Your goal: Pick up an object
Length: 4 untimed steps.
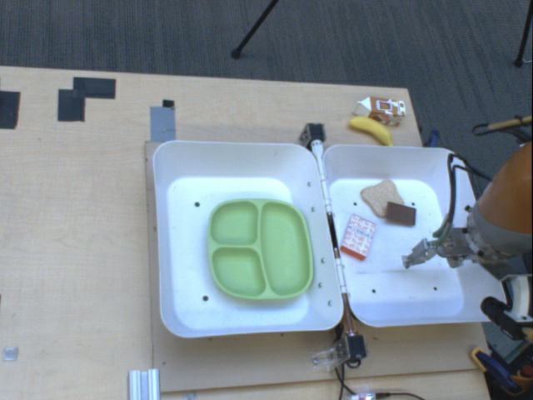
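We see the gripper (416, 257) low over the right bin (445, 307); jaw state unclear, beside the red-and-white packet (359, 237).

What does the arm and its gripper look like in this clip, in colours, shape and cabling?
The arm enters from the right as a rounded body with an orange-brown band. Its wrist is a cluttered grey metal assembly, and the gripper is slim and pale grey. A thin dark cable loops along the wrist above the right bin.
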Available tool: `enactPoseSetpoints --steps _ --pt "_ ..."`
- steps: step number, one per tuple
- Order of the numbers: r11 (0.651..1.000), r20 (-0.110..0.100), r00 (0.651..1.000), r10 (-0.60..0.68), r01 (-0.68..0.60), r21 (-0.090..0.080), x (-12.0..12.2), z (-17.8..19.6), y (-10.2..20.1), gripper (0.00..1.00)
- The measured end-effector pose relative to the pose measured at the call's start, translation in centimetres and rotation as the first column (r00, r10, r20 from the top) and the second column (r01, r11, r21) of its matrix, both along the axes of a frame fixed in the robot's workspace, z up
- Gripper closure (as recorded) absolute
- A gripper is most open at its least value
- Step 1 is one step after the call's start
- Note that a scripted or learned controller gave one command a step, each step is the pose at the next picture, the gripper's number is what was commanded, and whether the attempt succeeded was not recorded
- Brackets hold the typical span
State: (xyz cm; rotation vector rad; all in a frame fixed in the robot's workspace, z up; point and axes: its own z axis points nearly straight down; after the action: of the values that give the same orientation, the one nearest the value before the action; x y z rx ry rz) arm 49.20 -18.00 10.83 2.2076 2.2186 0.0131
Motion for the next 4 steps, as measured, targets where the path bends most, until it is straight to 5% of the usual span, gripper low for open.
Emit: enactPoseSetpoints --steps 1,2,3,4 --pt "1.000 0.004 1.000 0.001 -0.001 0.000 0.2 1.1 0.0 1.00" --pt "1.000 0.003 1.000 0.002 -0.002 0.000 0.1 1.1 0.1 0.00" --pt "1.000 0.007 1.000 0.004 -0.004 0.000 0.3 2.1 0.1 1.00" --pt "1.000 0.007 1.000 0.004 -0.004 0.000 0.3 2.1 0.1 0.00"
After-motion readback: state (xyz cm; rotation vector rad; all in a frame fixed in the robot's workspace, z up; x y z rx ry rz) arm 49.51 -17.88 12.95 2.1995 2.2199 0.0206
